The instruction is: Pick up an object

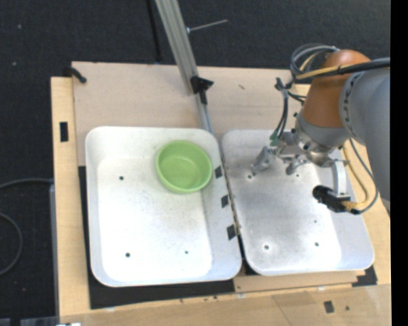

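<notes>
Lying in left bin (pixel 109 250): green bowl (pixel 183 166).

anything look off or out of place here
Nothing looks spilled or damaged. One mismatch: the only object, a green bowl, sits upright in the left bin, while the gripper is over the right bin, apart from the bowl and holding nothing.

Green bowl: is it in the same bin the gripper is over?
No. The green bowl sits in the left bin, while the gripper is over the right bin.
</notes>
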Motion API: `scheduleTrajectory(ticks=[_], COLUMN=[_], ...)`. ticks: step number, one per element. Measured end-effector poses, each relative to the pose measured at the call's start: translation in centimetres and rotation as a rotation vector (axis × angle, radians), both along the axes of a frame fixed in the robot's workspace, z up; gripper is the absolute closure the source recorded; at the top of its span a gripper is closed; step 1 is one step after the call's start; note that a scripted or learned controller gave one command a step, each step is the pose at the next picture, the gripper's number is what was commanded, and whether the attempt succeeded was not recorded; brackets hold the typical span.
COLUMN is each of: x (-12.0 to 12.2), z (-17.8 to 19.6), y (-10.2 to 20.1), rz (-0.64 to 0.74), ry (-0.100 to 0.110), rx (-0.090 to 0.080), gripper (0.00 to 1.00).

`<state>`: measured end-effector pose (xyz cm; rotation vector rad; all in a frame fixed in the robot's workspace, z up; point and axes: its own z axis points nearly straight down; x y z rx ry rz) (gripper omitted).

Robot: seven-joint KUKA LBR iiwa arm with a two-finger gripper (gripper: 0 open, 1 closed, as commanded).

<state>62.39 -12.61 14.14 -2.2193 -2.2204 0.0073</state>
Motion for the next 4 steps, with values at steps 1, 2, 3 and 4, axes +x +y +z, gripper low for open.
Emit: scheduleTrajectory(ticks=[1,2,3,4], x=[-0.1,0.1,0.5,1.5], z=[-4.3,-2.9,3.2,8.2], y=[-0.1,-0.2,-1.1,-1.4], rz=[-0.002,-0.005,-0.003,0.002], ry=[-0.001,-0.009,-0.012,-0.012], rx=[0.0,0.0,0.0,0.0], gripper=[0.0,1.0,1.0,1.0])
